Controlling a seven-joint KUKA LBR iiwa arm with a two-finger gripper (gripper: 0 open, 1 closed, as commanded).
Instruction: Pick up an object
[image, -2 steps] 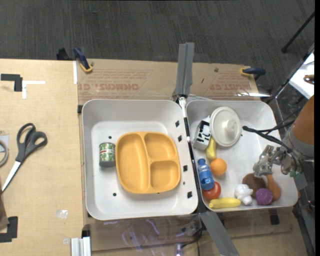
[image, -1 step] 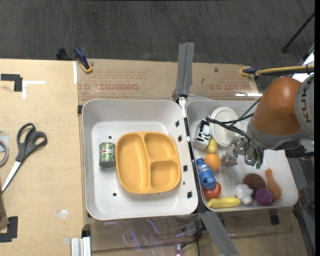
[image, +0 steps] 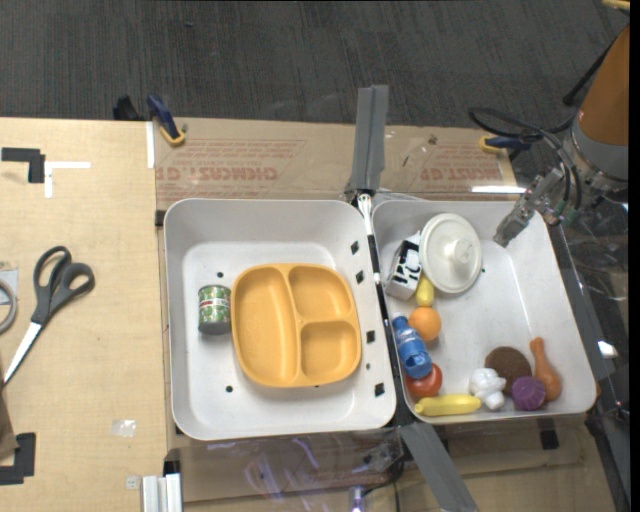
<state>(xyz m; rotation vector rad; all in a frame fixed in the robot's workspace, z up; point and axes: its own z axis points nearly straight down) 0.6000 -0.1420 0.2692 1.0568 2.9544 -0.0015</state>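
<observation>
Up at the right bin's (image: 560, 300) far right corner the gripper (image: 522, 218) hangs with nothing in it; how wide its fingers stand cannot be told. A white lid (image: 450, 252) lies near, toward the bin's far edge.

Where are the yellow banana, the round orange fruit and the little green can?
Yellow banana (image: 448, 405), camera view, middle of its body.
Round orange fruit (image: 425, 323), camera view, its top centre.
Little green can (image: 214, 309), camera view, its labelled side.

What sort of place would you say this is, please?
Probably a robotics lab bench: two white bins taped to cardboard, toy food such as a banana, scissors nearby, and a gripper reaching in.
</observation>
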